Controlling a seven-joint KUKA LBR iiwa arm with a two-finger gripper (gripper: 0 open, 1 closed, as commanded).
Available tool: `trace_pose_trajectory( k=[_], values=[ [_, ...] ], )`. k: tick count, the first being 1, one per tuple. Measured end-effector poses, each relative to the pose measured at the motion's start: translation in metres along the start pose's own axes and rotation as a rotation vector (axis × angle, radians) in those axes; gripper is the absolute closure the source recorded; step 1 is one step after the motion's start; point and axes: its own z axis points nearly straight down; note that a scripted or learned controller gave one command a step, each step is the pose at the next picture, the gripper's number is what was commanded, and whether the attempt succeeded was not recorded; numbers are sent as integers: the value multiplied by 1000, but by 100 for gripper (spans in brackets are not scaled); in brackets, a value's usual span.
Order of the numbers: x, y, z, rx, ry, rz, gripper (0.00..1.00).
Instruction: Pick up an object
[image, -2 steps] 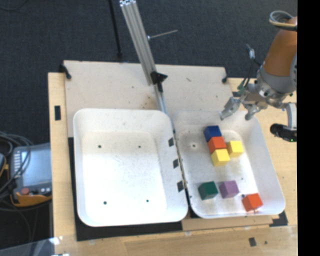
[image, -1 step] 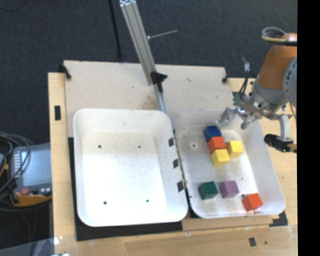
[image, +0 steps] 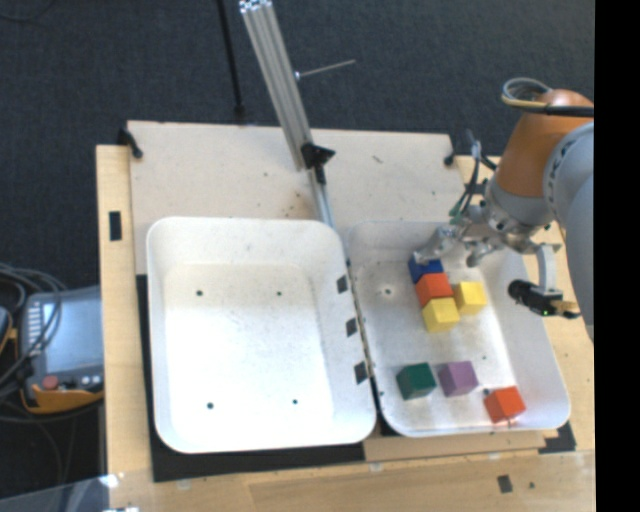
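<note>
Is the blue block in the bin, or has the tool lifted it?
In the bin. The blue block rests on the right bin's floor against the orange block, tool just above.

The left bin (image: 255, 330) offers a wide bare floor. In the right bin (image: 395, 400), a tight cluster crowds the upper middle: blue block (image: 424, 267), orange block (image: 433, 288), and two yellow blocks (image: 441, 314) (image: 471, 296) touching or nearly so. Green (image: 416, 380), purple (image: 458, 377) and a second orange block (image: 504, 403) sit along the near wall with small gaps between. The bin's left strip is open. A slanted metal pole (image: 285, 90) crosses above the tabletop (image: 220, 170) at the back.

Seven blocks (image: 441, 314), two bins (image: 170, 240)
</note>
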Motion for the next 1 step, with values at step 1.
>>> trace_pose_trajectory(
  k=[1],
  values=[
    [-3, 3, -18, -11, -8, -3, 100]
  ],
)
